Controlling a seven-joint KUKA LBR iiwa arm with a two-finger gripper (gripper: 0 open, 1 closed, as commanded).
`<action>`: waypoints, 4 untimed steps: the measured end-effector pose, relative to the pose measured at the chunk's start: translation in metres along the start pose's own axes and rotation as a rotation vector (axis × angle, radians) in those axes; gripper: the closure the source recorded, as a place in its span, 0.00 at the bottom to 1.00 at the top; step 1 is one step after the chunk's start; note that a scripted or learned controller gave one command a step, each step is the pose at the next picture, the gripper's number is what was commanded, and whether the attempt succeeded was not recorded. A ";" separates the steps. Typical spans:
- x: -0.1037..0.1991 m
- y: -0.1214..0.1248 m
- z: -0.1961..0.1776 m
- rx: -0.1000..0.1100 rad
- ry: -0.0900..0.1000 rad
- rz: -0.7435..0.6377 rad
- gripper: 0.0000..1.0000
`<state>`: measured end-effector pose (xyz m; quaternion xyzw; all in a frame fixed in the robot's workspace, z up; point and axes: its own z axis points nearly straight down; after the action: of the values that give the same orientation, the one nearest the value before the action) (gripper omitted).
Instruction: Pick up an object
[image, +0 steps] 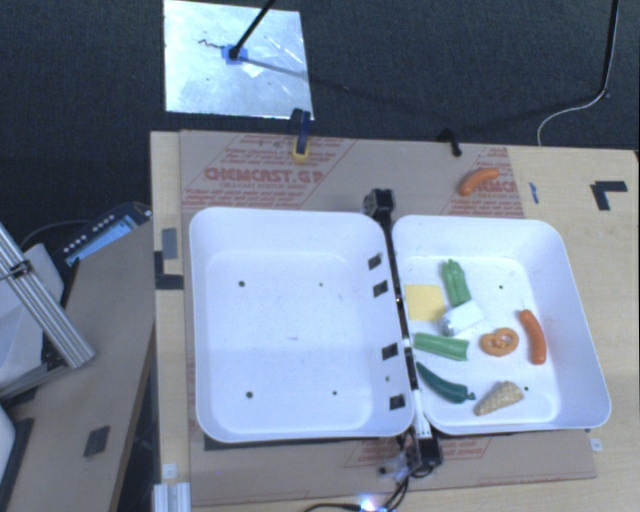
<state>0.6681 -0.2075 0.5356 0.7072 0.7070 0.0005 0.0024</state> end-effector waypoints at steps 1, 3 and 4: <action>0.000 -0.105 -0.003 -0.001 0.001 0.002 1.00; 0.002 0.001 0.000 0.000 0.001 -0.005 1.00; 0.000 -0.082 -0.003 -0.001 0.001 0.001 1.00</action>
<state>0.5864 -0.2075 0.5380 0.7075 0.7067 0.0010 0.0025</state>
